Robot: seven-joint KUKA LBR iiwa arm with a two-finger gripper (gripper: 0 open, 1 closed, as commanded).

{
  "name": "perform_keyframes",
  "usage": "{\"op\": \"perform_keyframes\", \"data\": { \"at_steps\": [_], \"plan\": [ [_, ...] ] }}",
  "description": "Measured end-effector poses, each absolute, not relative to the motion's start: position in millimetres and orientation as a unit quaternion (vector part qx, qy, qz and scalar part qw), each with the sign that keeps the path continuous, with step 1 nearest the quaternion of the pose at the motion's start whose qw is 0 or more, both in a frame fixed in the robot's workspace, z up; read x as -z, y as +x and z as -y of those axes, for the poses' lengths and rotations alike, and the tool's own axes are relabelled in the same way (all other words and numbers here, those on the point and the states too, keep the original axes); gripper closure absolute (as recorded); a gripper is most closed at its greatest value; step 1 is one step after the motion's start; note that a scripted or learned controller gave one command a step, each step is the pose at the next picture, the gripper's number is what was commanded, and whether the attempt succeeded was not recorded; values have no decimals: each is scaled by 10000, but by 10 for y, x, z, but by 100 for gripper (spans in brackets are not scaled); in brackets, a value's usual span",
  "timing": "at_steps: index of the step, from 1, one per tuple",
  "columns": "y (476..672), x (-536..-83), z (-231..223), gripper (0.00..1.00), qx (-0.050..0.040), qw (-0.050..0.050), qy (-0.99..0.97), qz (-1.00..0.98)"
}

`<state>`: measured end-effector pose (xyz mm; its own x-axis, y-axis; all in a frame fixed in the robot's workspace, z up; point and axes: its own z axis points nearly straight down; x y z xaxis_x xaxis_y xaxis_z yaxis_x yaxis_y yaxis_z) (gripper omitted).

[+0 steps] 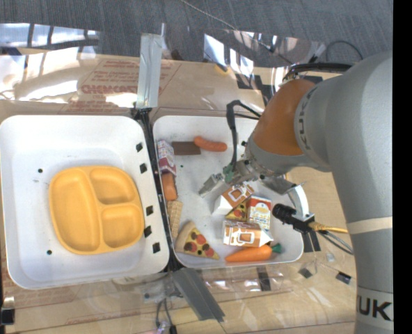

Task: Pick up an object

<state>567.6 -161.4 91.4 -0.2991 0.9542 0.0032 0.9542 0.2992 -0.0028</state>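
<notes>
The grey arm [362,152] stood nearest the lens, its pincer [223,179] low in the right bin [192,127] with both fingers spread fairly wide and nothing between them, poised just beside a small printed carton [236,197] that lay near the bin's middle, above a second carton [259,213] and a carrot [249,254]. That carton looked light and stiff, probably toy cardboard or plastic with smooth, slightly slippery faces, so it would likely be best taken across its narrow flat sides, not by a corner, lest it twist out.
</notes>
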Motion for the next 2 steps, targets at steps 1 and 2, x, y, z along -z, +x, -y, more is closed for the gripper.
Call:
{"op": "perform_keyframes", "data": {
  "at_steps": [1,2],
  "plan": [
    [5207,-925,1942,0,-2,-4,-5656,8247],
    [5248,-931,2084,0,7,-14,-4880,8729]
  ]
}}
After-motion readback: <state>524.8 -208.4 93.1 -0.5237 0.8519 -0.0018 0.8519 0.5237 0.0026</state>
